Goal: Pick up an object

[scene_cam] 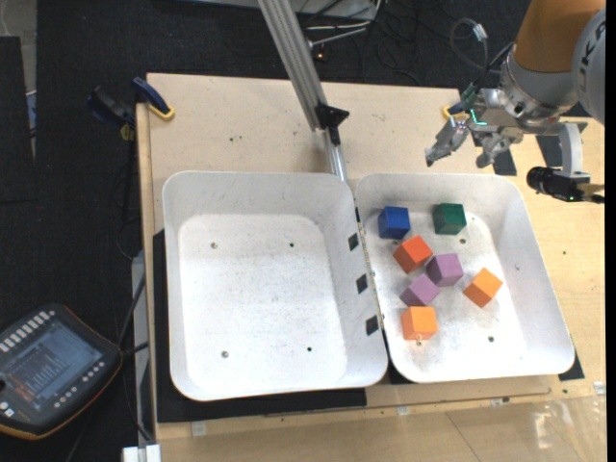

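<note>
The right bin [539, 287] holds several small blocks: a blue cube [393, 221], a green cube [449, 218], an orange block [414, 252], two purple blocks [445, 269] [420, 290], an orange block [483, 287] at the right and another orange cube [419, 322] nearest the front. My gripper [472, 146] hangs above the bench just beyond the right bin's far rim, up and right of the green cube. Its fingers are spread apart with nothing between them.
The left bin [192, 258] sits beside the right one, with a slanted metal pole [294, 51] rising from behind their shared edge. A handheld pendant [48, 369] lies at the lower left. A blue-and-yellow clamp [144, 99] grips the bench's far left corner.
</note>
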You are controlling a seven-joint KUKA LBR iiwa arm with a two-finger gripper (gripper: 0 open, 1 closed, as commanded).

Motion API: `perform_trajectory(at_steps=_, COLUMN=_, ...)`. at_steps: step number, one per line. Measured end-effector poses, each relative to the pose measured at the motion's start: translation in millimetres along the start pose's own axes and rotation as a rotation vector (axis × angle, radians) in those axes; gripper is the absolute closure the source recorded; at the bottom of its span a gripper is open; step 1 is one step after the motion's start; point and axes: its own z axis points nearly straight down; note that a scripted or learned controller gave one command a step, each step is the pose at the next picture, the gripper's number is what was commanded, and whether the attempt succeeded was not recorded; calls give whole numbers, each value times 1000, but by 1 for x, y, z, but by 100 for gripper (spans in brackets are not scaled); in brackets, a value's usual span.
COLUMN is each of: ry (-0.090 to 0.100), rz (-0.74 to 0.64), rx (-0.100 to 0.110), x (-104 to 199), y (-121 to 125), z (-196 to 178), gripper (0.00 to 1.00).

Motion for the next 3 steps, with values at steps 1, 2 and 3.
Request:
perform_trajectory(at_steps=1, ry=0, rz=3, rx=3, x=-1, y=-4, z=44, gripper=0)
perform_trajectory(at_steps=2, ry=1, rz=4, rx=4, x=-6, y=-7, z=88, gripper=0)
perform_trajectory(at_steps=3, ry=0, rz=1, rx=0, x=1, y=-7, z=132, gripper=0)
